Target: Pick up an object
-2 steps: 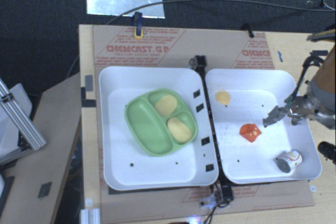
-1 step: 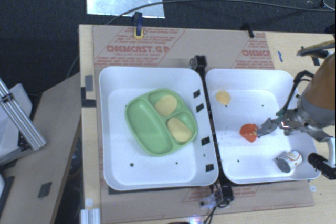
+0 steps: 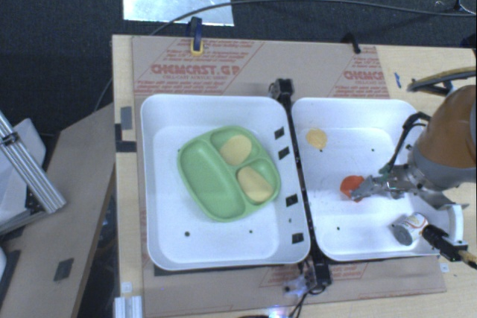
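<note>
A: Where is the pincer?

B: Low in the right bin, its tips at the right side of a small orange-red piece, touching or just beside it.

A: Is it grasping the piece?

B: I cannot tell whether it is released or clenched; the tips blur into the piece.

A: So which way does the piece lie?

B: Leftward of the tips, toward the divider. A yellow piece sits farther up-left, a grey-white object down-right.
</note>
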Controlling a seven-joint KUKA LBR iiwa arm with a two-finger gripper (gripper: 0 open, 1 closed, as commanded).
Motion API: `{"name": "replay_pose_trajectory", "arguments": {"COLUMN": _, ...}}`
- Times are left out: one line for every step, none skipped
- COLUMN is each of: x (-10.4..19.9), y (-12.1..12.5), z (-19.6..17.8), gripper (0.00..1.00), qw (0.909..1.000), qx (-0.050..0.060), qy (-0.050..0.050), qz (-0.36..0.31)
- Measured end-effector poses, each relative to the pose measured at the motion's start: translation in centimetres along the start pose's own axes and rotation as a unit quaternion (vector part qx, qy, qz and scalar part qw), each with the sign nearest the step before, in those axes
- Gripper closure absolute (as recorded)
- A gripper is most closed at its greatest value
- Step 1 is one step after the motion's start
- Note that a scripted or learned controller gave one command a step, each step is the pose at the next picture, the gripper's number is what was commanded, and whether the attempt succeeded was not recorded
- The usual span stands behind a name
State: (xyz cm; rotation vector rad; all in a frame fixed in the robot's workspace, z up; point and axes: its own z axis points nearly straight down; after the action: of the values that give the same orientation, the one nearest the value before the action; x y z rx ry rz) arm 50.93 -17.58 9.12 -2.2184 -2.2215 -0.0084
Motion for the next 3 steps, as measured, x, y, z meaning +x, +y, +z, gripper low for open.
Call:
{"name": "replay_pose_trajectory", "arguments": {"x": 0.0, "y": 0.2, "z": -1.3, "gripper": 1.0, "qw": 1.0, "qx": -0.003, "qy": -0.002, "qz": 0.0}}
{"name": "replay_pose_trajectory", "arguments": {"x": -0.4, "y": 0.9, "z": -5.8, "gripper": 1.0, "qw": 1.0, "qx": -0.001, "qy": -0.004, "qz": -0.001}}
{"name": "replay_pose_trajectory", "arguments": {"x": -1.4, "y": 0.6, "z": -11.5, "gripper": 1.0, "qw": 1.0, "qx": -0.003, "qy": -0.004, "qz": -0.001}}
